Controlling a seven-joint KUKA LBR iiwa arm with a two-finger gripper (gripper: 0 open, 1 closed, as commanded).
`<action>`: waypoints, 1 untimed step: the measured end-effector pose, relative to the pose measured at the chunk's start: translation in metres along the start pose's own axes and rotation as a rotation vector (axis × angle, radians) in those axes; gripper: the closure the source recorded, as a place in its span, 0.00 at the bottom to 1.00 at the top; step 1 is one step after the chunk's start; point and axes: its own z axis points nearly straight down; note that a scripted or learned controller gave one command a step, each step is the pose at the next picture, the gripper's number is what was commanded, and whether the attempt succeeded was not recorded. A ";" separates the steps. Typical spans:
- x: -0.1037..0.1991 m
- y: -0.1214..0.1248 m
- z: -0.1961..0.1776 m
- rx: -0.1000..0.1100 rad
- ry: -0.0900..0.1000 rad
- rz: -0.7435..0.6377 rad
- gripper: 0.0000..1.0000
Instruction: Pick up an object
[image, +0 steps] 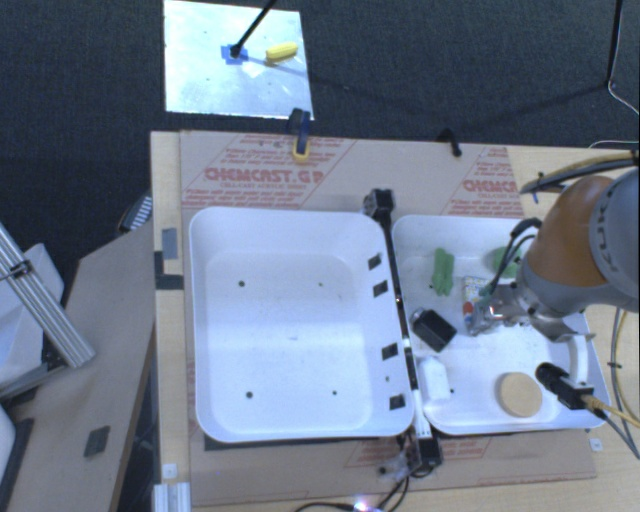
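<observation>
On my camera view the arm (592, 262) comes in from the right edge and bends down over the right bin (478, 372). The orange band (568, 222) sits high over the bin's far right corner, with the grey wrist below it turned towards the bin's middle. From there the gripper (481, 316) points down and to the left, low over the white floor near the centre of the bin. From this slant I cannot tell whether it is spread or closed, and I see nothing I could call held.

The things I could pick all lie in that right bin. A black block (433, 329) lies just left of the gripper, near it but apart, between the gripper and the wall shared with the left bin (290, 330). A green piece (441, 271) lies lengthwise farther back, above the black block and left of the gripper. A second green piece (501, 262) shows at the back of the bin, partly hidden by the wrist. A tan disc (520, 395) lies flat in the near part of the bin, below the gripper and well apart from it. A white piece (434, 379) rests against the left wall in the near corner, just below the black block.

Both bins sit side by side on a pale sheet (260, 175) with red lettering.
</observation>
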 end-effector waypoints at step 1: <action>0.047 0.089 -0.018 -0.009 0.000 -0.006 1.00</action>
